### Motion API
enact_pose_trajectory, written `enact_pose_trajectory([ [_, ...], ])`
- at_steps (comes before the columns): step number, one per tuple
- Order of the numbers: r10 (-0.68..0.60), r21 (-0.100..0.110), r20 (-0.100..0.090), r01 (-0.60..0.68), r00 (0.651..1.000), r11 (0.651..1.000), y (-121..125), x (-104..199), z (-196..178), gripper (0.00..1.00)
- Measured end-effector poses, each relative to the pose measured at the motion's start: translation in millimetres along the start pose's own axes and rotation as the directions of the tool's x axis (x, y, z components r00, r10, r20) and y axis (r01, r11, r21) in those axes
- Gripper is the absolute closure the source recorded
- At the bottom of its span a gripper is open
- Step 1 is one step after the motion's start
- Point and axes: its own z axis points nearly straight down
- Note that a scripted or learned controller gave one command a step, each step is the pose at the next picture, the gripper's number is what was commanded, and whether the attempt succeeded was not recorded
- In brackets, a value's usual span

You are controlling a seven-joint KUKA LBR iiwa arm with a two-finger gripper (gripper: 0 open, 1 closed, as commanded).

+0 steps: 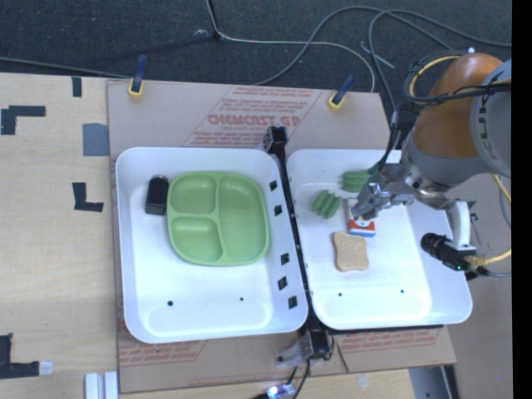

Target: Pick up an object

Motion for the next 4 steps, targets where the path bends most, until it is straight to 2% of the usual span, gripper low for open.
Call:
enact_pose_trajectory([
  [1,0.001,0.002,0.000,-0.001,1.000,1.000,-6.0,47.8,6.9,1.00],
  [2,0.000,0.002,-0.001,0.000,1.000,1.000,-15.6,109.9,0.6,1.00],
  [4,0.000,0.001,0.000,0.000,1.000,1.000,-18.7,202.0,-2.9,1.00],
])
